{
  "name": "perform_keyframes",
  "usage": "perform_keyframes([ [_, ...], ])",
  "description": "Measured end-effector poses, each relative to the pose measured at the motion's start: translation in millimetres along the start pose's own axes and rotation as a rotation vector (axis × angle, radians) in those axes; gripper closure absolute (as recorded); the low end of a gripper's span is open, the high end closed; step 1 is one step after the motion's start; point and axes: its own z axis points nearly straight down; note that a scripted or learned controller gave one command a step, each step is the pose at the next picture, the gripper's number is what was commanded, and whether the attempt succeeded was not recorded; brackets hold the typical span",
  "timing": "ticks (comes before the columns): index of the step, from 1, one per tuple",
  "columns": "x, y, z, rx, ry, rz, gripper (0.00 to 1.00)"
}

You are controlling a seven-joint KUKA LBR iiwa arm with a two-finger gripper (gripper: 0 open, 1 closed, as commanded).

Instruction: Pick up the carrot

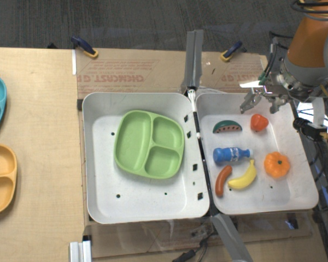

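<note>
Camera view: hand spread wide, empty, above the carrot by the right bin's far edge; closing early could nudge it away.

A flattened cardboard sheet lying along the table's far edge, behind the two bins, carries faded red printing that runs upside down from this camera. It appears to read "CHEMCAST GP", though the letters are pale. A second printed patch farther right is too faint to read.
</note>
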Motion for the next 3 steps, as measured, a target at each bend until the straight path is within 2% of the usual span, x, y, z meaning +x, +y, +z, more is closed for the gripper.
perform_keyframes([
  [1, -33, -67, 35, -0.001, 0.0, -0.162, 0.0],
  [2, -91, -120, 47, -0.002, -0.001, -0.215, 0.0],
  [3, -83, -130, 120, 0.001, 0.012, -0.097, 0.0],
])
